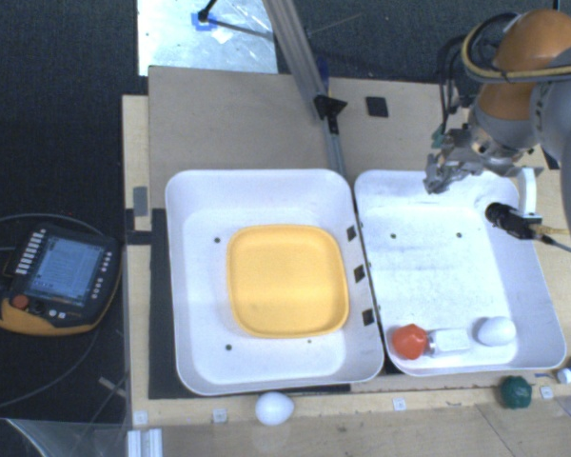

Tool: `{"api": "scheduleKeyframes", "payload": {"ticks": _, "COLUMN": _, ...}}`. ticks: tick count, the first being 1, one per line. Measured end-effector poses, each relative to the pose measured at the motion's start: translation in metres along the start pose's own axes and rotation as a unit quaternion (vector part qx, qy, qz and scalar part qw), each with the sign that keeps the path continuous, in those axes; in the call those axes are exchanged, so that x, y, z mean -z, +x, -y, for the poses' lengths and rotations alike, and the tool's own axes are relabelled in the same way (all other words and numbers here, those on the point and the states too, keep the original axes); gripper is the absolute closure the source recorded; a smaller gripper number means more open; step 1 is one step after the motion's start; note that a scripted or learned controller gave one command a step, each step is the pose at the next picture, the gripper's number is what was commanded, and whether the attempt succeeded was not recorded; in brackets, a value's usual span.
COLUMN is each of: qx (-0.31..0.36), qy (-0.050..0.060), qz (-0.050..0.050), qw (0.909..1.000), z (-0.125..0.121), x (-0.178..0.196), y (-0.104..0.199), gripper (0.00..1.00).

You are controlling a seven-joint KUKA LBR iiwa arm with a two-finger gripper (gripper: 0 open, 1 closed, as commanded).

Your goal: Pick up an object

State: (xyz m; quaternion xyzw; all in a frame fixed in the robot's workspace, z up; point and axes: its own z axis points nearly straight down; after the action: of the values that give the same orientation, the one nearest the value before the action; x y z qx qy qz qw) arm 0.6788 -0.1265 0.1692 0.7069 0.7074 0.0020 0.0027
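Observation:
A yellow square plate (287, 280) lies in the left bin (195, 208). The right bin (514, 284) holds an orange-red ball (409, 341), a small clear-white block (451, 340) and a white egg-shaped object (496, 331), all along its near edge. My gripper (440, 180) hangs over the far edge of the right bin, well away from those objects. Nothing shows between its fingertips.
A white egg-shaped object (274, 408) and a dark green ball (515, 391) lie on the bench in front of the bins. A teach pendant (52, 283) rests on the floor at left. A grey rod (300, 50) slants across the back board.

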Motion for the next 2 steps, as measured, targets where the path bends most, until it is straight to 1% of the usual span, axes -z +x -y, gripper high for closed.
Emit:
{"api": "scheduleKeyframes", "payload": {"ticks": 1, "qx": 0.000, "qy": 0.001, "qz": 0.000, "qw": 1.0000, "z": -0.006, "x": 0.044, "y": -0.001, "gripper": 1.00}}
{"api": "scheduleKeyframes", "payload": {"ticks": 2, "qx": 0.000, "qy": 0.002, "qz": 0.000, "qw": 1.0000, "z": -0.006, "x": 0.056, "y": -0.001, "gripper": 1.00}}
